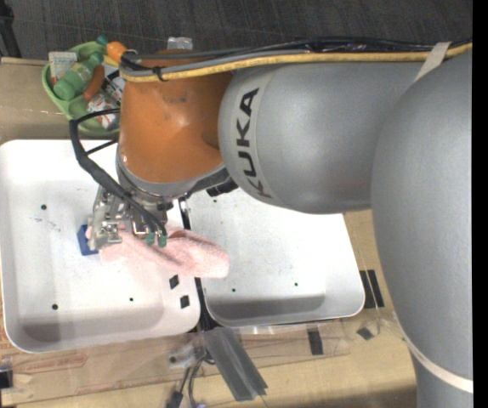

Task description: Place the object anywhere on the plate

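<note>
Camera view looks down on the gripper (129, 228) over the left bin (23, 313). I cannot tell its state. A pink plate (184, 253) lies just right of it, long side pointing right, with a small blue object (85, 240) just left.

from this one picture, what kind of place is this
Most likely a robotics lab test bench, not a home or a shop. A large KUKA arm reaches over two shallow white bins on a taped-up bench, with a green bowl of toy items at the back.
</note>
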Available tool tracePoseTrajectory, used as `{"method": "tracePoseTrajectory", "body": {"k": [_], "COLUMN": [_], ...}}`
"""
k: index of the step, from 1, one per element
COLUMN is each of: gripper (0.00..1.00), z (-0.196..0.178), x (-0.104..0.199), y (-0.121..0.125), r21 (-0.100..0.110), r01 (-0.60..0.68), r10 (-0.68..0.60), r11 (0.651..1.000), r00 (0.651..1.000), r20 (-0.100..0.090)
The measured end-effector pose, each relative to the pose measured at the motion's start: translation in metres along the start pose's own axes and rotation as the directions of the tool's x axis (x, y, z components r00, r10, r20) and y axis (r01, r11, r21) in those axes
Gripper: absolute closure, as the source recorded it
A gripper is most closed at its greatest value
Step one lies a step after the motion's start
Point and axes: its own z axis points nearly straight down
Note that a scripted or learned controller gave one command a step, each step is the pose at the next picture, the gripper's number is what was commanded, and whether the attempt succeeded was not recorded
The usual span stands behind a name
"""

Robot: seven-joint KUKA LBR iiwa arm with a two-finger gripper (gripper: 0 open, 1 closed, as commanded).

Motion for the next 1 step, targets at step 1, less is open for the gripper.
{"method": "tracePoseTrajectory", "body": {"k": [1], "gripper": [0.00], "z": [-0.0001], "x": [-0.0001], "y": [-0.0002], "r21": [0.000], "r01": [-0.001], "r10": [0.001], "r11": [1.000], "r00": [1.000], "r20": [0.000]}}
